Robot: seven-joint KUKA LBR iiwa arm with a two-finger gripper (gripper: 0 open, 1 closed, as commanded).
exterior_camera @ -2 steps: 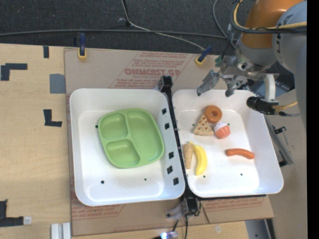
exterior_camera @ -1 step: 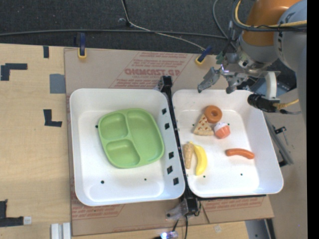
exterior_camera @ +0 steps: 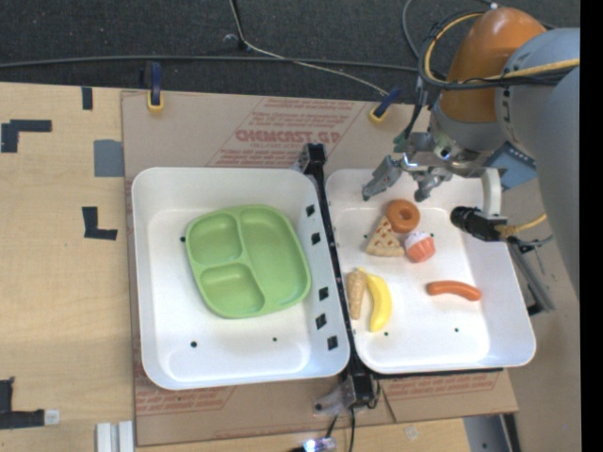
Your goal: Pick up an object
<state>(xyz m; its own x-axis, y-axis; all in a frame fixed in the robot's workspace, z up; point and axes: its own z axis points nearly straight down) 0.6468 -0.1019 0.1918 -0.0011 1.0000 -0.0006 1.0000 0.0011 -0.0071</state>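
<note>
My gripper (exterior_camera: 404, 184) hangs open over the far edge of the right bin (exterior_camera: 490, 342), its two grey fingers spread with nothing between them. Just below it lies an orange doughnut (exterior_camera: 403, 216). Touching the doughnut are a pizza slice (exterior_camera: 383, 239) on its left and a pink cupcake (exterior_camera: 419, 246) below it. Nearer the front lie a yellow banana (exterior_camera: 378, 301), a tan bread stick (exterior_camera: 357, 291) and an orange-red sausage (exterior_camera: 453, 291).
The left bin (exterior_camera: 160, 347) holds a green divided plate (exterior_camera: 247, 260). A black divider (exterior_camera: 321, 243) runs between the bins. The arm's orange band (exterior_camera: 485, 59) and cables sit above the right bin's far corner. A black part (exterior_camera: 476, 222) juts over the right bin's right side.
</note>
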